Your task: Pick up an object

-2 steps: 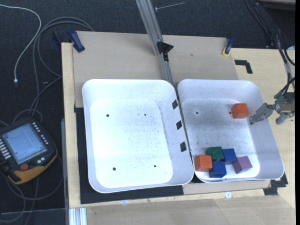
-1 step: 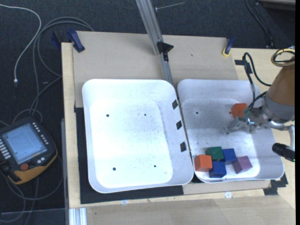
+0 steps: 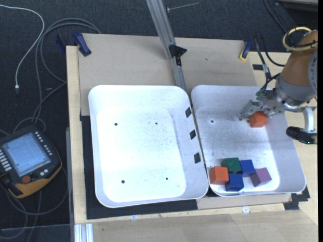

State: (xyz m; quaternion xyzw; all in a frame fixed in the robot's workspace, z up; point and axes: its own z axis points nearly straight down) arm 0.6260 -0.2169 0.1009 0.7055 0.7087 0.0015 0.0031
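Observation:
My gripper (image 3: 258, 113) hangs over the upper right part of the right bin (image 3: 222, 105), reaching in from the right. An orange block (image 3: 258, 120) sits between its fingers, and the gripper is shut on it. Near the front edge of that bin lies a cluster of blocks: an orange one (image 3: 219, 174), a green one (image 3: 231, 164), two blue ones (image 3: 247, 167) (image 3: 234, 182) and a purple one (image 3: 261, 176).
The left bin (image 3: 101, 135) lies beside the right one, parted by a ridge with black clips. A metal rail (image 3: 161, 19) slants down to the bins' shared back corner. Cables and a teach pendant (image 3: 25, 158) lie off the bench at left.

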